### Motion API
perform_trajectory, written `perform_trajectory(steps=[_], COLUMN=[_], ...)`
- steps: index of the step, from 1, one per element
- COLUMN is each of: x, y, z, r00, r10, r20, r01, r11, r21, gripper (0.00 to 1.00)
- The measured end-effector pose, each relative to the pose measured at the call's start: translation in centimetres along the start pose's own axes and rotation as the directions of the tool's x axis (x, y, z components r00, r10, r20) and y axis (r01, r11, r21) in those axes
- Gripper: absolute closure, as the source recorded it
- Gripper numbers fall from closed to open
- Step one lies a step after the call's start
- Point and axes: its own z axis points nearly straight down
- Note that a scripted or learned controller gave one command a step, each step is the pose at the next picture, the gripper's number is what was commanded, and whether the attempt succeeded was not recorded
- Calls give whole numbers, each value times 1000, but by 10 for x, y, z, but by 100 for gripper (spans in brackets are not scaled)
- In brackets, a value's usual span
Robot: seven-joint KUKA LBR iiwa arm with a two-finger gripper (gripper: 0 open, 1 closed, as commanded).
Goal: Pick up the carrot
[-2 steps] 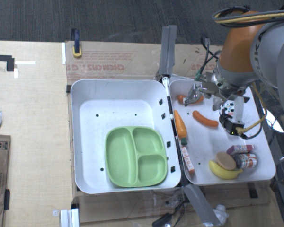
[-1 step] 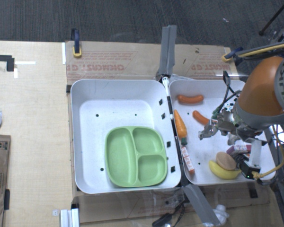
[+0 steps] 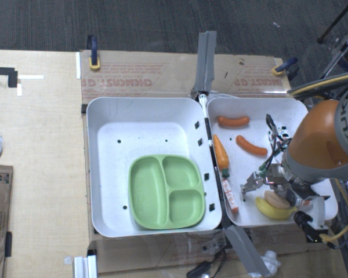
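The carrot [image 3: 220, 151] is orange with a green stub at its near end. It lies lengthwise against the left wall of the right bin [image 3: 252, 101]. My gripper [image 3: 253, 185] hangs low over the near middle of that bin, to the right of the carrot and a little nearer the front, apart from it. The grey arm with its orange band [image 3: 320, 136] comes in from the right and covers the bin's right side. Nothing is visibly held.
Two reddish sausages [image 3: 233, 120] [image 3: 252, 146] lie in the far half of the right bin. A yellow banana [image 3: 272, 209] sits just beside the gripper, and a small red packet [image 3: 229, 196] lies near the carrot's end. The left bin holds a green divided plate [image 3: 167, 191].
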Motion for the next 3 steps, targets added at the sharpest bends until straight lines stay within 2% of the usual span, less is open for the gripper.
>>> perform_trajectory(steps=[1, 2, 3], x=[-1, -35, 60], y=[0, 1, -1], z=[-9, 0, -100], r00=[1000, 998, 982], r10=[4, 59, 188], r20=[0, 0, 2], r01=[-4, -59, -188], r11=[1000, 998, 982], r21=[0, -2, -2], gripper=[100, 100, 100])
